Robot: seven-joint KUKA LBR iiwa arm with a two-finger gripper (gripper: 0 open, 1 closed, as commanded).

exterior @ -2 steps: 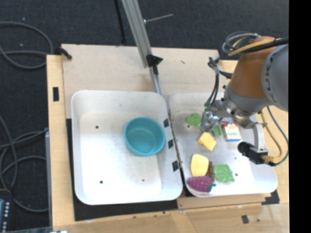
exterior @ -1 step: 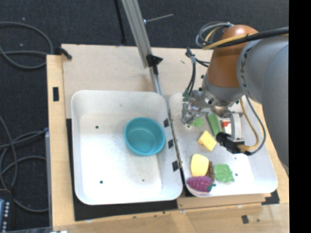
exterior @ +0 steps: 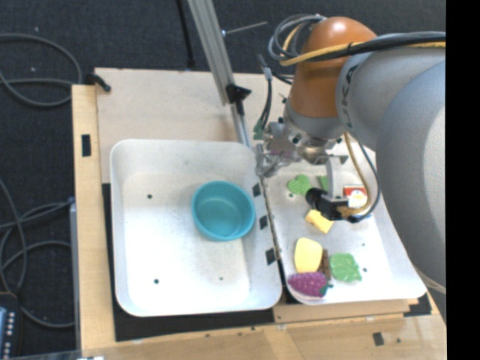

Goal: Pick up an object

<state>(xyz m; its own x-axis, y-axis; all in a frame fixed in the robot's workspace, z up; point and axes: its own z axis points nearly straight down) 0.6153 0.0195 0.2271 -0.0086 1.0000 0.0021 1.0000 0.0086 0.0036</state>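
At the lower right of the frame, nearest the camera, a purple grape cluster point(exterior: 307, 283) is seen at the near edge of the right bin point(exterior: 390, 265), with a yellow block point(exterior: 307, 254) just behind it and a green piece point(exterior: 345, 267) beside that. Further up the frame, a yellow wedge point(exterior: 319, 221) and a green leaf-shaped piece point(exterior: 299, 184) are noted, any of which could serve as the object to be picked. A teal bowl point(exterior: 223, 210) is recorded in the left bin point(exterior: 150, 276). The gripper point(exterior: 274, 156) is located over the dividing rims at the upper middle. A risk is judged: should descent be made here, a rim could be struck rather than an object. Its opening cannot be told, and nothing is seen to be held
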